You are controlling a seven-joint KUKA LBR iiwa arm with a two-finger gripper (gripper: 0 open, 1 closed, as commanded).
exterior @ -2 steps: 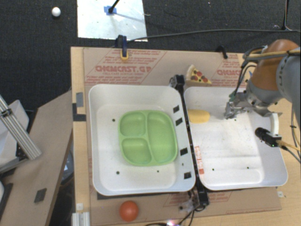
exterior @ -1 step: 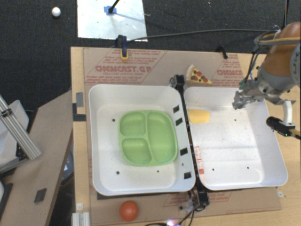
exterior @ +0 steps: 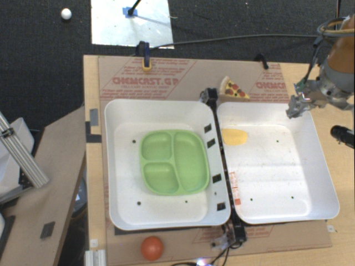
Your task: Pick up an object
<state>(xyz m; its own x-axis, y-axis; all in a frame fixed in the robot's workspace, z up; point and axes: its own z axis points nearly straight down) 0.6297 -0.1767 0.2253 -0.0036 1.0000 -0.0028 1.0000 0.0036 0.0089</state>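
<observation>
A flat yellow object (exterior: 234,137) lies in the right bin (exterior: 310,204), near its back left corner. A green divided plate (exterior: 174,162) rests in the left bin (exterior: 119,126). A toy pizza slice (exterior: 233,89) lies on the board just behind the bins. My gripper (exterior: 296,106) hangs at the right bin's back right rim, well to the right of the yellow object and apart from it. Nothing shows between its fingers.
An orange ball (exterior: 151,247) sits on the bench in front of the left bin. A black divider with clips (exterior: 217,159) runs between the bins. A blue clamp (exterior: 145,52) holds the board's far edge. A small white ball (exterior: 66,14) lies far back left.
</observation>
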